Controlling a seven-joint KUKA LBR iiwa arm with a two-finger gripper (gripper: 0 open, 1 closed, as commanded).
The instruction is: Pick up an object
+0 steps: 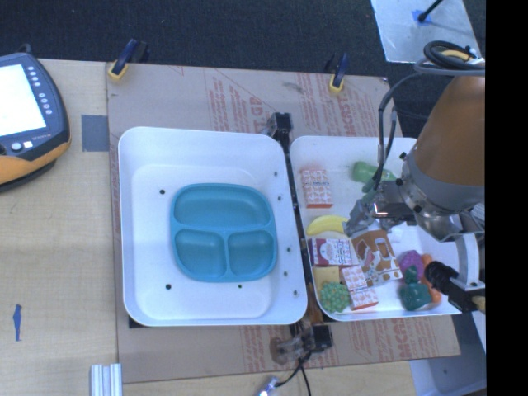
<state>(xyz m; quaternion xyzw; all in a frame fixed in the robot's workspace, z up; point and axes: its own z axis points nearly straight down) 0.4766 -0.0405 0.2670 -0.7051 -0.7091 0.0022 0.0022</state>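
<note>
The end effector hangs low inside the right bin, near that bin's middle, at the end of the grey arm with its orange band that comes in from the right. Whether it is wide or narrow I cannot tell; the metal tip is a blur of grey against the clutter, and nothing can be seen held by it.

Just below and to its left lies a yellow banana-shaped toy, close to the tip but whether touching I cannot tell. Up and to its left is a small red-and-white box, lying flat. Above it, partly behind a cable, sits a green object. Below it are flat printed cards and packets, overlapping one another, with a green bumpy toy at the bin's lower left corner. Down and to its right lie a purple piece and a dark green toy.

Well to the left, in the left bin, rests a blue divided plate. Farther left still, at the desk edge, sits a handheld control pendant.
</note>
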